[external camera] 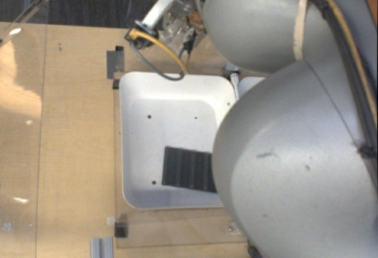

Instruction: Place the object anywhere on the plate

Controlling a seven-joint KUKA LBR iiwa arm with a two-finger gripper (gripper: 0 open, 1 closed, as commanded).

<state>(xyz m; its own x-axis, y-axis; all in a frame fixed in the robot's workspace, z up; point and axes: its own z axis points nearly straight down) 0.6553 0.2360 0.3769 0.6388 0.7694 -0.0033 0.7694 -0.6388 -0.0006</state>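
Note:
My gripper [177, 25] hangs near the top of the camera view, over the bench just beyond the far rim of the left bin [137, 133]. A silver cylinder and a looping yellow cable stick out from it on the left. A small orange-red spot [194, 16] shows at the gripper, too small to identify. A dark ribbed rectangular plate [186, 169] lies flat on the left bin's floor near the front, its right end hidden behind the arm. The gripper is far from the plate, toward the back.
The grey arm's large links [295, 150] cover the right half of the view and nearly all of the right bin [251, 82]. Wooden bench top [59, 133] lies left of the bin, with small brackets [116, 63] at its corners.

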